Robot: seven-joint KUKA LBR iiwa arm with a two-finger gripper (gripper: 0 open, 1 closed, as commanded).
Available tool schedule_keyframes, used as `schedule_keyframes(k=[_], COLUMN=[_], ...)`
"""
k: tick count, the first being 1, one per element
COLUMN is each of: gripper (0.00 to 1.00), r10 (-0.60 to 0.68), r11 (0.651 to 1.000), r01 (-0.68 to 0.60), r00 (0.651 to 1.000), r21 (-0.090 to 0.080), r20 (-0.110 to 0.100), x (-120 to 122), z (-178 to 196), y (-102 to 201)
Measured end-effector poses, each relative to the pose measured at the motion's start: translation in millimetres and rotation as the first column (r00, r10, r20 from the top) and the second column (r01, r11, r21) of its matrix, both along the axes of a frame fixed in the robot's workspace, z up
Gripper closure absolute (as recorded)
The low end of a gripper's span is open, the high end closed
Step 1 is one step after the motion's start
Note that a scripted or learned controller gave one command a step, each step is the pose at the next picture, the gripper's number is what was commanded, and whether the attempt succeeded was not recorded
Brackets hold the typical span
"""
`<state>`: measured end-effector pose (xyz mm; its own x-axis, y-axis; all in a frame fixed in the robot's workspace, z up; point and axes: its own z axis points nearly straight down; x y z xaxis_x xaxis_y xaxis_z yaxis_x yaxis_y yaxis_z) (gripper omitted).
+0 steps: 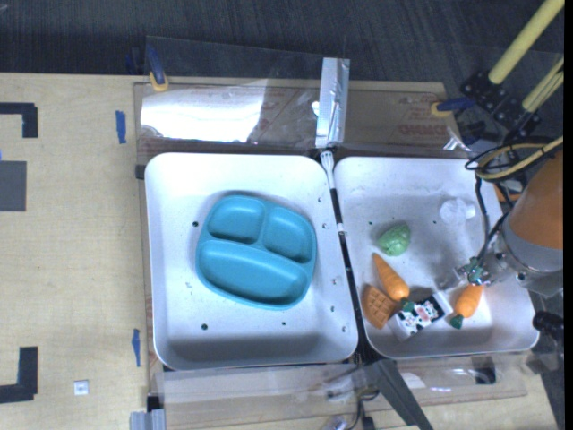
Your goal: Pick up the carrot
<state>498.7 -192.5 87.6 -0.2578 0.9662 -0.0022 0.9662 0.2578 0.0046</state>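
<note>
A small orange carrot [467, 300] with a green tip lies in the right bin [358, 186], near its front right corner. My gripper [474, 274] hangs just above the carrot's upper end, reaching in from the right below the arm's orange band [542, 211]. I cannot tell whether it touches the carrot. A second orange, tapered piece [389, 278] lies to the left, in the middle of the same bin.
The right bin also holds a green lump [394, 238], a brown waffle-like piece [377, 306] and a black-and-white item [421, 314]. A blue divided plate [257, 250] sits in the left bin [170, 240]. Cables [501, 155] hang at the right.
</note>
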Motion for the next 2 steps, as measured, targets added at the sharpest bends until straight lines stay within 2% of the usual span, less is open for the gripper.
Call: schedule_keyframes(k=[1, 2], gripper=[0.00, 0.00], r10=[0.001, 0.111], r11=[1.000, 0.994], r01=[-0.001, -0.111], r00=[1.000, 0.994], r21=[0.001, -0.001], r20=[0.000, 0.002], x=[0.4, 71.7], z=[-0.6, 76.3], y=[0.8, 47.3])
